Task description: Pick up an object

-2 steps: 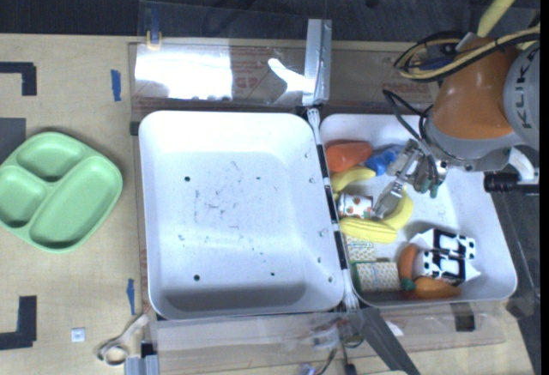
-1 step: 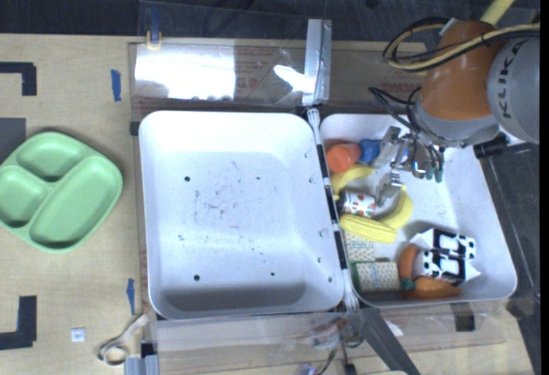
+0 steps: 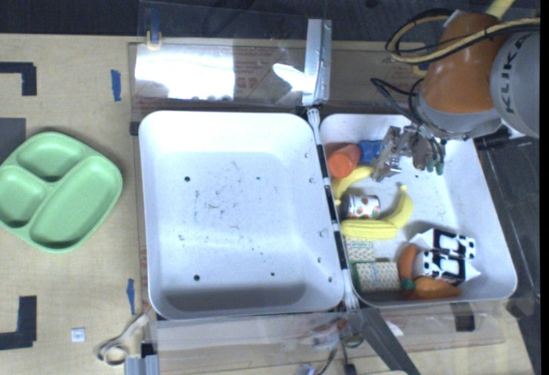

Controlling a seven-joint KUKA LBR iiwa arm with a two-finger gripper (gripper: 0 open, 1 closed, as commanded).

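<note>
1. One arm serves; its pincer (image 3: 410, 150) hangs over the right bin's (image 3: 491, 193) far end, and I cannot tell its state.
2. The banana (image 3: 396, 208) lies just toward the near side, long axis slanting near-left to far-right.
3. Objects at the near wall overlap and blur.

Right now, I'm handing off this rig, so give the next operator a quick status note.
Gripper: hovering over the back of the right bin, nothing visibly held; finger state can't be told.
Objects: all crowded in the right bin's left and front parts: orange cup, banana, small can, corn cob, black-and-white toy.
Left bin: nothing placed in it. Green divided plate sits on the bench beside it.
Done: nothing picked yet.
Left: grasp and lift one object.
</note>
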